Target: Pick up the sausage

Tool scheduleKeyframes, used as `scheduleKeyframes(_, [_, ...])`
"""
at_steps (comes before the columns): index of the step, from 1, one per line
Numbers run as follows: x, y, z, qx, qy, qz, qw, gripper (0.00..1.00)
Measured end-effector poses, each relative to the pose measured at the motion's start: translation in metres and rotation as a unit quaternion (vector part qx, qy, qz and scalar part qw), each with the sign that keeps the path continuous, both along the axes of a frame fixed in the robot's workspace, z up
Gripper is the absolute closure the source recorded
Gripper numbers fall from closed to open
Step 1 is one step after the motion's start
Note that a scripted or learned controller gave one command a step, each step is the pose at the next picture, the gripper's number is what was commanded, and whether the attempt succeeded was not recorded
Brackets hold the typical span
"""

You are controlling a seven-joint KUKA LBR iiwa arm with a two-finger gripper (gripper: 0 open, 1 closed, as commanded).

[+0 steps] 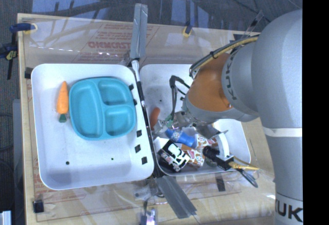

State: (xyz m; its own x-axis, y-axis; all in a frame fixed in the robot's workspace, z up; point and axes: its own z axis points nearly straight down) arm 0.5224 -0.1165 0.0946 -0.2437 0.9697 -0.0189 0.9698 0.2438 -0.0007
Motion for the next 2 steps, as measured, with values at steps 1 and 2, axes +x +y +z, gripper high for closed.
scheduleKeyframes(1, [0.044,0.001,0.0,-0.0012,0.0,0.023,0.9997,0.0])
scheduleKeyframes(2, [0.001,-0.002,0.001,0.0024,-0.002,0.01,0.9999,0.0])
